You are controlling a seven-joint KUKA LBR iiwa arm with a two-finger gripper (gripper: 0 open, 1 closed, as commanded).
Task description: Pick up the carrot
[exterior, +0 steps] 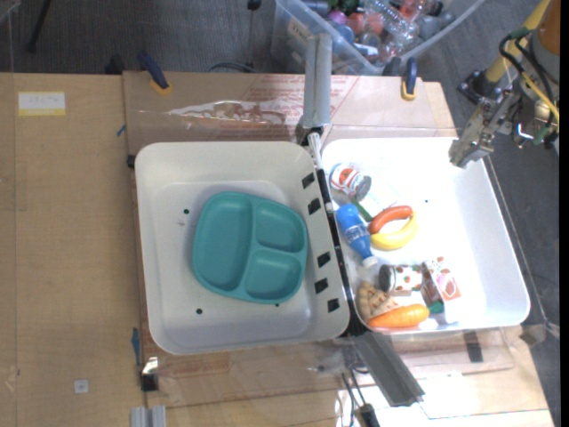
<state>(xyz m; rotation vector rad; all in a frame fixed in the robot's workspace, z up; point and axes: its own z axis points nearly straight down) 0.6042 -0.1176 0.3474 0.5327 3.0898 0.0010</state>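
Observation:
The orange carrot (401, 316) with a green top lies at the near edge of the right bin (480, 238), next to a small carton and a piece of toy bread. My gripper (468, 146) hangs over the bin's far right corner, well away from the carrot and higher up in the view. Nothing shows between its fingertips.
The right bin also holds a banana (397, 231) with a red sausage on it, a blue bottle (356, 232), a can (349, 181) and small cartons (442, 285). A teal divided plate (252, 247) sits in the left bin (169, 194). A clear box of clutter (378, 12) stands behind.

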